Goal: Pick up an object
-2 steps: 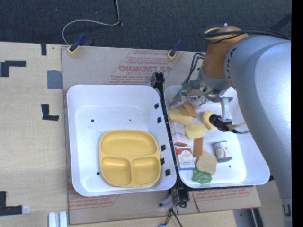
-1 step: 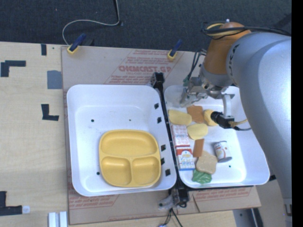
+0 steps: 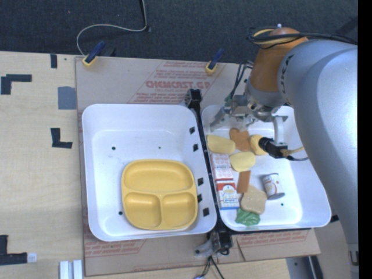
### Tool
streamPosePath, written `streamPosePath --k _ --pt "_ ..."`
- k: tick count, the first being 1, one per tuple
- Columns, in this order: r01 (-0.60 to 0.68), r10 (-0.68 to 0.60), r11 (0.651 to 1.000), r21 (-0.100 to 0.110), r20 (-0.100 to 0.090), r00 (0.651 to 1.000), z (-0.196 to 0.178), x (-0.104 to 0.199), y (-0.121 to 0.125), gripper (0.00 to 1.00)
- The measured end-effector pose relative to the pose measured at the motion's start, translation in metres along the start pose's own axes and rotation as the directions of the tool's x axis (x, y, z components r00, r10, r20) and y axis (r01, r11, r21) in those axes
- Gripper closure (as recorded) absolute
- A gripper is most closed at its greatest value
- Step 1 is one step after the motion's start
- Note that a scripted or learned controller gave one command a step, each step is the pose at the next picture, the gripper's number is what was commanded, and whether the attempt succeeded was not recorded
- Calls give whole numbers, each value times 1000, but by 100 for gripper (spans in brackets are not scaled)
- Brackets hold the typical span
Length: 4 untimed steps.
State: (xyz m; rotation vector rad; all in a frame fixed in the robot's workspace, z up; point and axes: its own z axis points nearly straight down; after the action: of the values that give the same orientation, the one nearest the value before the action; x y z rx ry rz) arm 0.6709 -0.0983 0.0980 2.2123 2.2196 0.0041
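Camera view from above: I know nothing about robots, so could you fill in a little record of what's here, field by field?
arm: grey with orange band, reaching in from the right over the right bin
claw: low over the back of the right bin, above the toy food
left bin: holds a yellow divided plate
right bin contents: yellow pieces, brown sausage shape, toast slice, small can, green piece, red and white carton
bench: cardboard sheet held by two clamps
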Motion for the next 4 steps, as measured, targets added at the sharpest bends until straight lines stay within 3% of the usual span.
streamPosePath --k 1,2,4 --pt "-6 6 1000 2 -3 1000 10 -76 -68 0" --pt "1 -1 1000 0 -1 1000 12 -10 -4 0" --pt "-3 3 1000 7 -1 1000 13 3 -13 0"
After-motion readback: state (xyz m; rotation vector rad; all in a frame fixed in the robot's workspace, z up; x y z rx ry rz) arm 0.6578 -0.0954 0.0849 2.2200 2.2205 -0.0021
